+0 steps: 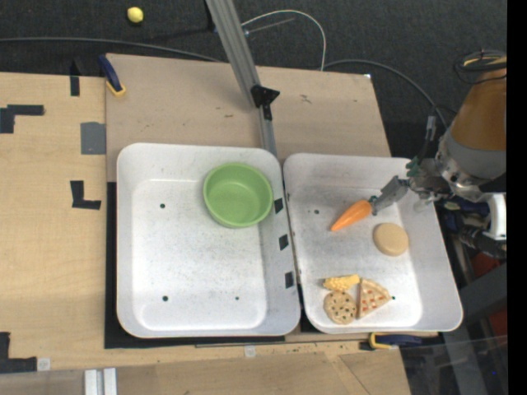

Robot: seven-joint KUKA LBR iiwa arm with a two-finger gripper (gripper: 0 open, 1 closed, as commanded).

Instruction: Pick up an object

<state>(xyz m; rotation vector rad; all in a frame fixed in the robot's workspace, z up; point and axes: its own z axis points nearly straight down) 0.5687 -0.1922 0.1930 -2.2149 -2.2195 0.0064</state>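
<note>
One hand [384, 197] reaches in from the right over the right bin [428, 303], its tip touching the stem end of a carrot [352, 215]; whether it grips, I cannot tell; a tan round piece [390, 239] lies just beside; cookie [339, 307], pizza slice [372, 296] and corn [341, 283] sit nearer the front; a green bowl [238, 194] sits in the left bin [148, 253].
</note>
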